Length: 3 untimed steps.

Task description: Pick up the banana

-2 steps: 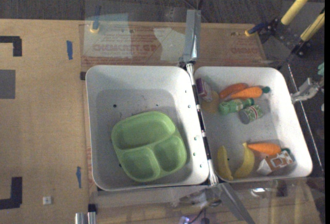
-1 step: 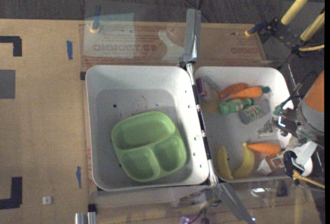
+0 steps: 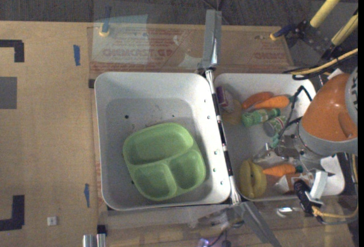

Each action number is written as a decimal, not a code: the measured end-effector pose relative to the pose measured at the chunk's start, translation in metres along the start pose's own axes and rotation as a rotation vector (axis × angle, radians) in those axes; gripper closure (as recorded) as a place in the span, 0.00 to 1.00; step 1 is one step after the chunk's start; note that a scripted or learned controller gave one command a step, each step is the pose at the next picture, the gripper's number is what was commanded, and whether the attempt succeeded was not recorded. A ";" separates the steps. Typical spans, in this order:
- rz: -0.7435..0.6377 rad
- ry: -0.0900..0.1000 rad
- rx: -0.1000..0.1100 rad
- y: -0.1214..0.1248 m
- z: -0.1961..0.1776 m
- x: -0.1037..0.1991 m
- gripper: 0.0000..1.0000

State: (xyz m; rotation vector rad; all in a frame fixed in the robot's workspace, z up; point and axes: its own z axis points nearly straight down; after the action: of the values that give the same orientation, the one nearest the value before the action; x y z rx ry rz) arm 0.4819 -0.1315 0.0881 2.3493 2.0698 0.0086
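The banana (image 3: 252,179) lies in the right bin (image 3: 239,126), in its near left corner. The gripper (image 3: 274,153) hangs just right of it, over a carrot (image 3: 279,170); its state I cannot tell. A green tray (image 3: 164,160) sits in the left bin (image 3: 114,126).

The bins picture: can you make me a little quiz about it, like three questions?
1. True or false: the green tray lies in the left bin.
2. Which bin holds the banana: A, the left bin, or B, the right bin?
3. Fill in: the carrot beside the banana is coloured ____.

Key: 1 true; 2 B; 3 orange.
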 end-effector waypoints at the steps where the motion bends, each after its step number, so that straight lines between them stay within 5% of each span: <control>1: -0.077 0.001 0.001 -0.004 0.000 0.028 0.00; 2: -0.266 0.002 0.000 0.059 0.000 0.029 0.00; 3: 0.069 0.000 0.005 0.115 0.002 0.034 0.00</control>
State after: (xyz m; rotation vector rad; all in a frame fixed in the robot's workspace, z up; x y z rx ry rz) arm 0.5999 -0.1126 0.0877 2.4232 1.9897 0.0035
